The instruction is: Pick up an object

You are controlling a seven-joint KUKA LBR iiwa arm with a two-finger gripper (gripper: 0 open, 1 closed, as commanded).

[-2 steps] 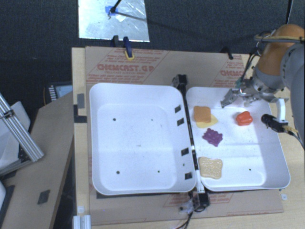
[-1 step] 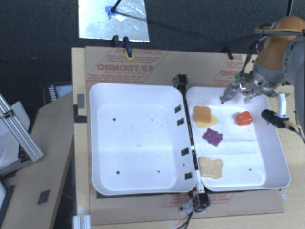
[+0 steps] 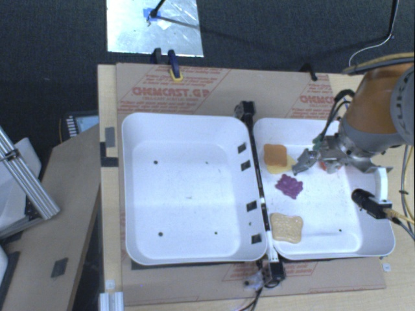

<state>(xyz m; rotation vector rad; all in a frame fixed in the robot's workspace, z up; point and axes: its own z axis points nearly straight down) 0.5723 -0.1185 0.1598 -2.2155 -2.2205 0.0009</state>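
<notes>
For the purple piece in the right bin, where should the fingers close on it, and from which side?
Probably from straight above, closing across the narrower middle of the purple piece. It lies flat and apart from the orange block and the tan slice, with bare floor of the right bin all round it. The gripper hangs just up and to its right, so a short move would reach it.

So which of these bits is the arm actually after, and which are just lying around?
Part of the job:
gripper
orange block
purple cluster
toast-shaped piece
right bin

Just lying about:
left bin
cardboard sheet
foil square
</notes>
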